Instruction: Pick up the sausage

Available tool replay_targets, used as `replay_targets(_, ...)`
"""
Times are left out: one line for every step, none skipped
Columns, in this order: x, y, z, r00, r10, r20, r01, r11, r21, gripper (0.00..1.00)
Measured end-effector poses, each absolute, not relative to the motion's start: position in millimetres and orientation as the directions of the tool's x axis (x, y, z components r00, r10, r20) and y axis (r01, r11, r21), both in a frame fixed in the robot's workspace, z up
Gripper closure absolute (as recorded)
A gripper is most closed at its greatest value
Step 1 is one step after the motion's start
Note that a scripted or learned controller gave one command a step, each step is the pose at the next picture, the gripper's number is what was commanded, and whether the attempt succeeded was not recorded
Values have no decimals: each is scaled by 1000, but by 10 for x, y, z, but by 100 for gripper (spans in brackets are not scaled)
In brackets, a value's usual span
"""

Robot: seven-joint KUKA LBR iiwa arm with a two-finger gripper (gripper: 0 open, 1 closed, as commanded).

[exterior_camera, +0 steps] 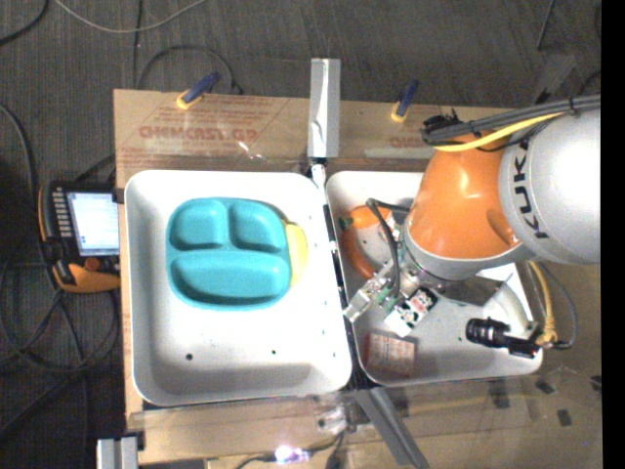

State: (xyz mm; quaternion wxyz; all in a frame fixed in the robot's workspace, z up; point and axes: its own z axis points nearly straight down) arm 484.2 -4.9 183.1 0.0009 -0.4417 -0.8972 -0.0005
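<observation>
The arm (488, 203) hangs low over the right bin (444, 350). Its gripper (395, 296) is mostly hidden, so I cannot tell its grip. A teal tray (229, 252) sits in the left bin (156, 360).

The robot arm (557, 189) is big and round, like a fat pipe. Most of it is light grey and smooth. Black letters that read "KUK" run down its side. Lower down there is a wide orange band (459, 213), shaped like a cup turned over. Under the orange part sits a grey ring. Below that are small metal parts with thin wires and a little green board. Yellow and black cables (498, 125) run along the top of the arm.
</observation>
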Motion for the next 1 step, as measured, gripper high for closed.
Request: replay_targets(4840,456,1986,-902,432,1,432,902,2,100)
